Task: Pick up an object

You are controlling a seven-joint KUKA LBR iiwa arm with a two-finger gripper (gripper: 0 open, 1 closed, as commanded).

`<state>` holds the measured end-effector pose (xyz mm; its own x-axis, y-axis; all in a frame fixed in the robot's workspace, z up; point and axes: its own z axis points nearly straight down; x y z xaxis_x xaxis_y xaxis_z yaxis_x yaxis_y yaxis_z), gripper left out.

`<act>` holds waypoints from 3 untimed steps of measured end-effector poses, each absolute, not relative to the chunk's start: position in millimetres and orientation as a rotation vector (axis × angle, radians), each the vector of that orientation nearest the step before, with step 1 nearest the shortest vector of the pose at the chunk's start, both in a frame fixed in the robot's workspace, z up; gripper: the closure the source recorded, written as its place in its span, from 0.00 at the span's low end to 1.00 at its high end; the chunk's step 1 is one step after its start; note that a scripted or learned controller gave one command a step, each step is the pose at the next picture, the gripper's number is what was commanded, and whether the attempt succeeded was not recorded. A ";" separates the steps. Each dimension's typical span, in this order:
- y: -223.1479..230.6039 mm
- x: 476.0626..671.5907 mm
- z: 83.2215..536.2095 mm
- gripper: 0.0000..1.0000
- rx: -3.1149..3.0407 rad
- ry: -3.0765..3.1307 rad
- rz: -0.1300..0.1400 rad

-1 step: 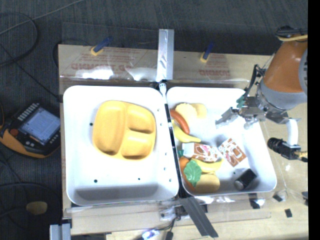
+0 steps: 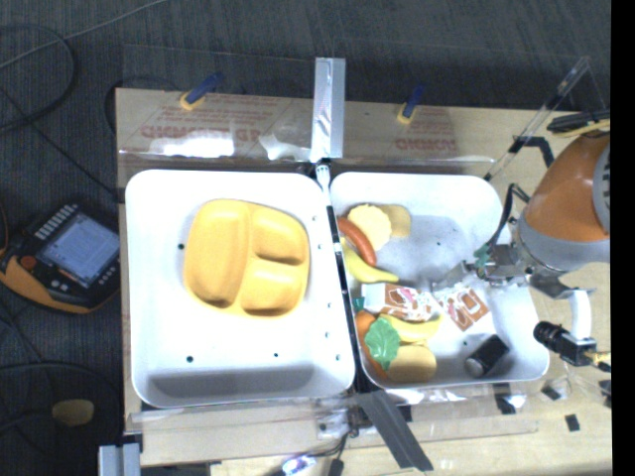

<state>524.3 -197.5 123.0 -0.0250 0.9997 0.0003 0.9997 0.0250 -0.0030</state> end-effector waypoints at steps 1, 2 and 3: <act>-184.0 517.3 96.9 0.00 -2.224 -2.223 0.003; -182.0 518.7 106.3 1.00 -2.221 -2.225 -0.002; -133.4 529.6 99.1 1.00 -1.876 -2.527 0.000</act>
